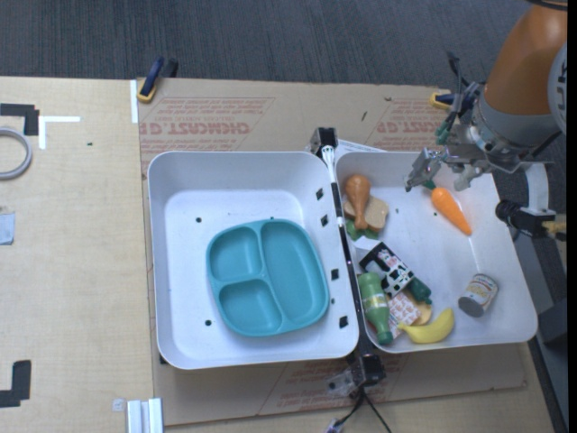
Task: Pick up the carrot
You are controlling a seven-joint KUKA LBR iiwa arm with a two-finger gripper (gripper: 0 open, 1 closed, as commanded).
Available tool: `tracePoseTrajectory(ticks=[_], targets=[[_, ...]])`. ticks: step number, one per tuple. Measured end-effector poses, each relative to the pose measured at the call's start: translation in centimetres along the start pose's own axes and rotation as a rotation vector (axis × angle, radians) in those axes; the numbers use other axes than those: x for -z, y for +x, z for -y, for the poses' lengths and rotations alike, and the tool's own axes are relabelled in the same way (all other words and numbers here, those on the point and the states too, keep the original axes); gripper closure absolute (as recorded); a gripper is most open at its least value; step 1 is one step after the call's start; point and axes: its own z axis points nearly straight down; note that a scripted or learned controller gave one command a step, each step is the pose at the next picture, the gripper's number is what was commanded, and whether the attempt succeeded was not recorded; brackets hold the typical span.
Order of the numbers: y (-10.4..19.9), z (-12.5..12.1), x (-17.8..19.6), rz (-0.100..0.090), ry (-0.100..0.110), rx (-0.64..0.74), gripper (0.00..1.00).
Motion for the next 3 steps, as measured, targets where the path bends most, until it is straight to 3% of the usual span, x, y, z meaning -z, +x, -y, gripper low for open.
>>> tracePoseTrajectory(ticks=[1,2,3], targets=[[-3.7,-1.7,-5.8,0.000,0.001,-0.119,0.00],[-9.2,-2.4,-13.3,-0.018,0.004,-0.331,0.00],[-9.6,-2.3,-12.2,-0.006,0.000,-0.330,1.00]])
